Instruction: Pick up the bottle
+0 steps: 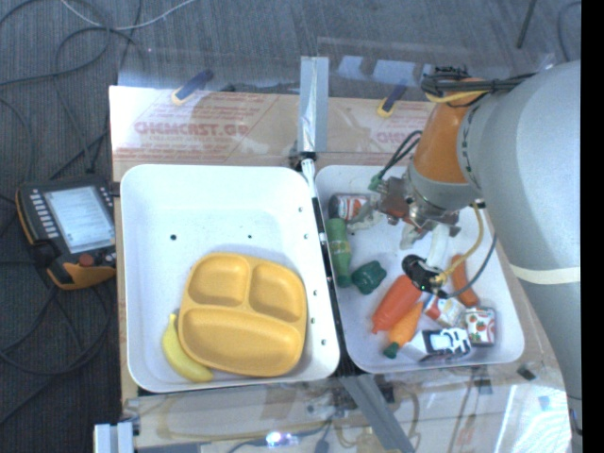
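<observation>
- The gripper [427, 223] hangs over the far part of the right bin [506, 345]; I cannot tell how it stands or whether it has hold of anything.
- Nearest in that bin: small cartons [460, 333], then two carrots [398, 308] lying tilted.
- The bottle [338, 249], green, lies along the bin's left wall, a green cap [368, 276] just beside it.
- A can [351, 207] lies at the far left, near the gripper.
- Left of that bin, another bin [151, 215] holds a yellow tray [245, 314] and a banana [181, 353].

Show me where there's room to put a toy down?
The left bin has bare floor behind the yellow divided plate, toward its far rim. The right bin is crowded: green bottle, carrots, and the gripper.
</observation>
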Action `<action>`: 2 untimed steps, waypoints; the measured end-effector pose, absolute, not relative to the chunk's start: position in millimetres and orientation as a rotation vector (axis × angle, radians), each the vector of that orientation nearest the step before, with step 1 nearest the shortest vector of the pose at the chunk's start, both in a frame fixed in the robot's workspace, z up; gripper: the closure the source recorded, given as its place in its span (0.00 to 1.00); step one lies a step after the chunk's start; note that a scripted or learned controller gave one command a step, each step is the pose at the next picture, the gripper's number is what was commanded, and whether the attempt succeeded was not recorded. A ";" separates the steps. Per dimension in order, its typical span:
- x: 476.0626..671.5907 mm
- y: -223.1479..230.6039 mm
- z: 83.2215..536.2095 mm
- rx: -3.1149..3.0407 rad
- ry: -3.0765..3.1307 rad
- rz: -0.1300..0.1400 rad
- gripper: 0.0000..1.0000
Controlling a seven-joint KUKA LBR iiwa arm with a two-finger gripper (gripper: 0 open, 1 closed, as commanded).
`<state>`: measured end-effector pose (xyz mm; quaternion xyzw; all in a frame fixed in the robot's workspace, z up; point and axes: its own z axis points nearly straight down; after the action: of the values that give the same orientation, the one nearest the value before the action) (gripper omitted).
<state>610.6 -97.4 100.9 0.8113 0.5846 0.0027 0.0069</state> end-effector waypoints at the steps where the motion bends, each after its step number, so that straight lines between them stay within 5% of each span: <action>1: 588.5 -100.8 91.7 2.724 1.545 0.023 0.00; 2: 585.1 -97.9 91.6 2.814 1.371 0.022 0.00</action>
<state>585.1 -97.9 91.6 0.8990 0.4379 0.0069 0.0055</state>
